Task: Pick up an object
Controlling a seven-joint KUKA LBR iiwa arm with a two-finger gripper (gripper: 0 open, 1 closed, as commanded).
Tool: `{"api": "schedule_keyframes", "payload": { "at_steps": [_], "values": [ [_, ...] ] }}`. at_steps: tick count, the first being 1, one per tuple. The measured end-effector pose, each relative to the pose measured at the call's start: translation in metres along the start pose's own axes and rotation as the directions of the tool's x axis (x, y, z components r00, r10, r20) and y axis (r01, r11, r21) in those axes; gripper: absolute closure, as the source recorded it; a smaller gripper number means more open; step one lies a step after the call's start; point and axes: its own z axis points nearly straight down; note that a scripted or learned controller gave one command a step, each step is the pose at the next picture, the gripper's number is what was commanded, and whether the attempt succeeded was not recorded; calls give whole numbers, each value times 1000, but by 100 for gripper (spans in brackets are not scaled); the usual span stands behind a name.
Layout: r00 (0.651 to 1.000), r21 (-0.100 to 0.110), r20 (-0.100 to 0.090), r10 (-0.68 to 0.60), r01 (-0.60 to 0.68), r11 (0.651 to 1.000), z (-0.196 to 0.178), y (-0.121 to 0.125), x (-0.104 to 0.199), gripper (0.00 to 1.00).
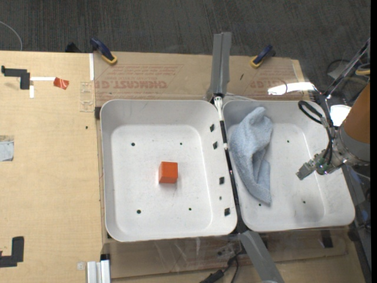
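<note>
One gripper (311,168) is what we see first, small and dark, poised over the floor of the right-hand bin (294,217) near its right wall. We cannot tell from this high, slanted view how it is set, and we see nothing caught in it. Behind it the arm (356,128) reaches in from the right edge, its orange band showing above the wrist, with dark cables looping close by.

Just to the gripper's left, in the same bin, we find a grey-blue cloth (253,152) lying crumpled along the left wall, its upper end bunched near the bin's far corner and its lower end tapering toward the near side. The cloth and the gripper are apart, with bare white floor between them.

Across the divider where the two bins meet, we see the left-hand bin (118,175). An orange block (168,173) sits on its floor, a little below the middle, well apart from the gripper and from every wall.

Beyond the bins, we note brown cardboard (159,75) spread over the bench at the far side, pinned by two clamps with blue and yellow handles (103,50). To the left lies a pale wooden panel (41,175) carrying a small red tag (60,83).
</note>
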Motion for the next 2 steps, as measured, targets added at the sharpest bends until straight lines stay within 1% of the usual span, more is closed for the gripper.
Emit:
{"api": "schedule_keyframes", "payload": {
  "at_steps": [1, 2],
  "values": [
    [997, 2, -2, 80, -80, 997, 27, 3, 2, 100],
    [915, 1, 1, 403, -403, 915, -44, -11, 6, 100]
  ]
}}
